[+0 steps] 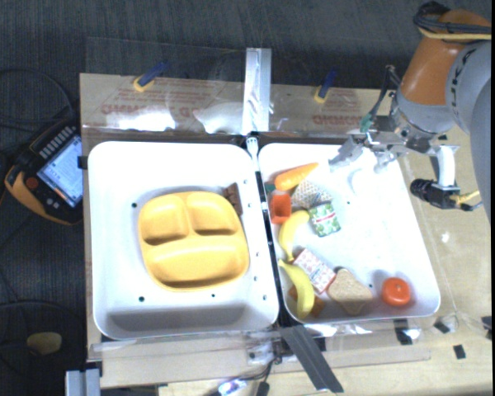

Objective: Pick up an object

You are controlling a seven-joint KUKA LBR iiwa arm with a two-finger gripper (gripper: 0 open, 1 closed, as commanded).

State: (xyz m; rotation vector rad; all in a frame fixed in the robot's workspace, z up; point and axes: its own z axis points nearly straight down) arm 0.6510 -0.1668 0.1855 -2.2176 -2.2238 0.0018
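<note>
Glossy yellow plastic tray (193, 239) in smooth white plastic bin (115, 287).

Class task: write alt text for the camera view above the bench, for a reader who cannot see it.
A grey robot arm's gripper hovers over the top edge of the right bin, which holds toy food including a carrot, a banana and a tomato. The left bin holds a yellow divided tray.

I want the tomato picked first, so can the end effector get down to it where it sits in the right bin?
Probably yes. The tomato sits apart from the sandwich, with nothing over it, and the end effector hovers at the same bin's far edge.
</note>
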